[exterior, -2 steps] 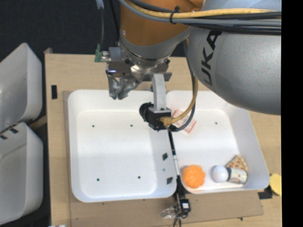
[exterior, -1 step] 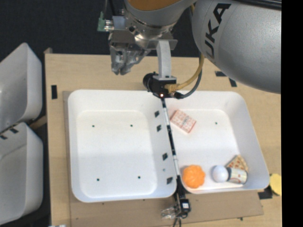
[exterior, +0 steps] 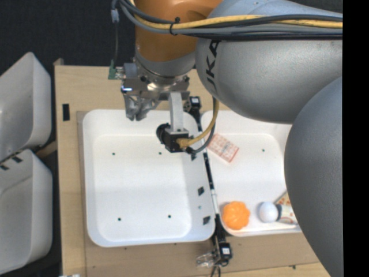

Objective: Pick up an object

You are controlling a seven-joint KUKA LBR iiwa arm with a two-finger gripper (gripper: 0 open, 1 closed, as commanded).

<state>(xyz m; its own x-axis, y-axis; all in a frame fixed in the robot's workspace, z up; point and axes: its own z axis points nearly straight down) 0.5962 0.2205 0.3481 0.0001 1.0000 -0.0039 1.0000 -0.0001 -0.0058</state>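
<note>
Fingers look apart with nothing between them; gripper hangs over the far rim of the left bin. Pickable things all sit in the right bin, none below the fingers: a packet off to their right and a bit nearer the camera, and an orange ball and a white ball well apart from them in that bin's near corner.

Risks, as I judge them:
- closing here likely grabs air
- dropping straight down, the fingers could strike the bin rim
- the balls could roll off a pinch, and they sit close to the wall
- the flat packet gives little to pinch

Writing: the packet has a red print, too small to read. Dark lettering on the arm casing, partly hidden, first letter looks like K
</note>
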